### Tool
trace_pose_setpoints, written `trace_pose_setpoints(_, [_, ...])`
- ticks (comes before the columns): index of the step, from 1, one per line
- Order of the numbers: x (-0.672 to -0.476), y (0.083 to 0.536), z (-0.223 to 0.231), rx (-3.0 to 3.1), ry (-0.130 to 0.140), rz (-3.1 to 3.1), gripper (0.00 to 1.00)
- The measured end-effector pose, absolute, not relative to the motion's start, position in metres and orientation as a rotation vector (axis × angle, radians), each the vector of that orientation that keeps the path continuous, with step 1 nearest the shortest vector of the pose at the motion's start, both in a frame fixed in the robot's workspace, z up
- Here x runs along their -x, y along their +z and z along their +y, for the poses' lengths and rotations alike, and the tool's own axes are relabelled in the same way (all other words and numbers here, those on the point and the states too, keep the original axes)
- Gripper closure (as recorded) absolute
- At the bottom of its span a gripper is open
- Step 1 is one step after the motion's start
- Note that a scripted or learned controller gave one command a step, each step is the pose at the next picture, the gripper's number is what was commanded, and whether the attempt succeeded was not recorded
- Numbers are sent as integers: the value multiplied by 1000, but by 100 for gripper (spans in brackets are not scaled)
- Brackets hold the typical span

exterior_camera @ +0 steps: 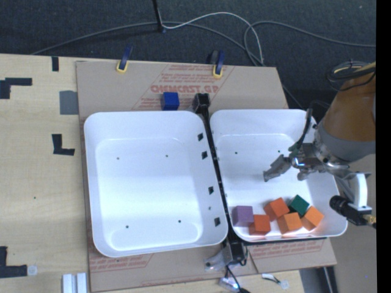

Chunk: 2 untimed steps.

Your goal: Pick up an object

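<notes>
Seen from above: two shallow white bins side by side, with the right bin (256, 124) as the landmark for everything below. Clustered along its near wall, toward the outer corner: a purple block (243, 214) closest to the divider, then orange blocks (277, 207) in a loose clump, a green block (299, 204) behind them, and one more orange block (313, 217) at the outer end. Touching or nearly touching, most of them, so no clean gap around any single piece. Parked on the cardboard beyond the far rim of the left bin (101, 127): a blue block (170, 100), well out of the work area.

Hovering over the middle of the right bin, between its centre and its outer wall: the gripper (287, 165), hanging from the grey and orange arm (351, 118). Spread apart, by the look of the two dark fingers, with nothing between them. Positioned on the far side of the block cluster, not above it.

Likely troubles from here: coming down where it hangs now and closing on bare bin floor; or, once over the clump, wedging a finger onto a neighbour and shoving blocks against the wall instead of straddling one; or pinching two at once and dropping both on the lift
</notes>
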<state>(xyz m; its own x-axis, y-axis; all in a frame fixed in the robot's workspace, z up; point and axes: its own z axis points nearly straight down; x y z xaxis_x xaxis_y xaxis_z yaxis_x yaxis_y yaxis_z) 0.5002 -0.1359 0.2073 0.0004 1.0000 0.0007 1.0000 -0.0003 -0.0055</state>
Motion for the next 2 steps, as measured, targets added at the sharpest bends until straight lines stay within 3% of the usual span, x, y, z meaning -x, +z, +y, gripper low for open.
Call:
trace_pose_setpoints(1, [-501, 209, -136, 2221, 1, -2222, 0])
trace_pose_setpoints(2, [-496, 147, -134, 2218, 5, -2219, 0])
